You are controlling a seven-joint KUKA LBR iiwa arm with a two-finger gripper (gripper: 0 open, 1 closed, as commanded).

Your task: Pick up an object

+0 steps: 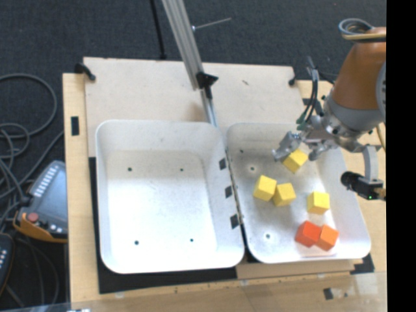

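End effector (300, 149) is gripping a yellow cube (296, 160) between its fingers, upper middle of the right bin (354, 239); grasp step looks underway, next move calls for a straight lift.

The arm (364, 77) is showing a broad, rounded orange band sitting well above the fingers, with a smooth grey shell curving beneath it toward the wrist. Thin dark cables (314, 96) are running down its side toward the gripper (300, 149), whose metal parts are looking silver-grey and angular just above the fingers.
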